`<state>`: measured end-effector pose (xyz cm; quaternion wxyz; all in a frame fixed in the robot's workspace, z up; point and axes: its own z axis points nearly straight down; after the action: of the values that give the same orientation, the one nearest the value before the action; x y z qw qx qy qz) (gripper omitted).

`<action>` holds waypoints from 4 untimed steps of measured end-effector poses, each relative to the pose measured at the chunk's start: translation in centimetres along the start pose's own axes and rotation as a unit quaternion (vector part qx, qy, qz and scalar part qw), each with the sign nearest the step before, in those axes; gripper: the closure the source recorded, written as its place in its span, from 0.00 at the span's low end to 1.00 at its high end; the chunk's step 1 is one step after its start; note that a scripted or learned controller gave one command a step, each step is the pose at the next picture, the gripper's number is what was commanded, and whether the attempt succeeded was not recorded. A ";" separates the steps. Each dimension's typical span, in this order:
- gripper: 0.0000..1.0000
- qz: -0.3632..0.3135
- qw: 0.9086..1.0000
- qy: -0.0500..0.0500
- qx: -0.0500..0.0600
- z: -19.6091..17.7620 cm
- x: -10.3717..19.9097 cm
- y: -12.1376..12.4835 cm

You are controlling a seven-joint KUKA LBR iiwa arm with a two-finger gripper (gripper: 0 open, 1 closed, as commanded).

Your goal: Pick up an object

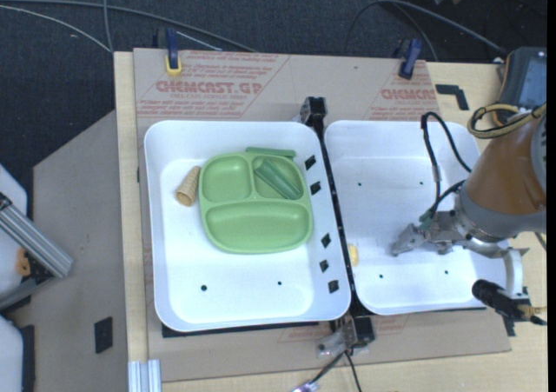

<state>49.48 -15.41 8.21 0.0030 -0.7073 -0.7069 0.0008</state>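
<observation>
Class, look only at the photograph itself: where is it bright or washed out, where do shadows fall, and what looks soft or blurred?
Camera view: the two white bins are brightest, nearly washed out, so their walls barely read; the green divided plate casts only a thin soft shadow, suggesting diffuse overhead light; the dark floor stays dim; the pincer looks slightly soft against the sharper plate.

red "chemcast gp" print on the brown backing sheet [208,86]

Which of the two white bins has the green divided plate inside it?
The left bin holds the green divided plate, with a small tan cone beside the plate. The right bin instead has the gripper over it.
</observation>
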 end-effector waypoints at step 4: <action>1.00 -0.001 1.000 -0.003 -0.006 -18.1 0.3 1.4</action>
<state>51.02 -15.18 26.27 -0.0031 -0.7064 -0.7078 -0.0018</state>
